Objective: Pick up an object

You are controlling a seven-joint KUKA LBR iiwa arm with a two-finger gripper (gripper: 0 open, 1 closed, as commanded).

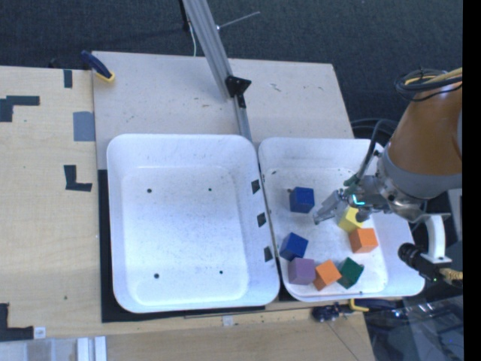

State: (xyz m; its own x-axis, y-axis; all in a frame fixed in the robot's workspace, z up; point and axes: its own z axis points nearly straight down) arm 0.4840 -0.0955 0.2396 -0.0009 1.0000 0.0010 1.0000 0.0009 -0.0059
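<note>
Gripper [336, 208] low in right bin [316, 153], just beside yellow block [349, 219] (finger state: cannot tell). Arm [425, 145] reaches from right.

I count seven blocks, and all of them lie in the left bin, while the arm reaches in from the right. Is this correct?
Not quite. The camera view shows the seven blocks, such as the blue block and the purple block, in the right bin, not the left bin. The rest is right.
</note>
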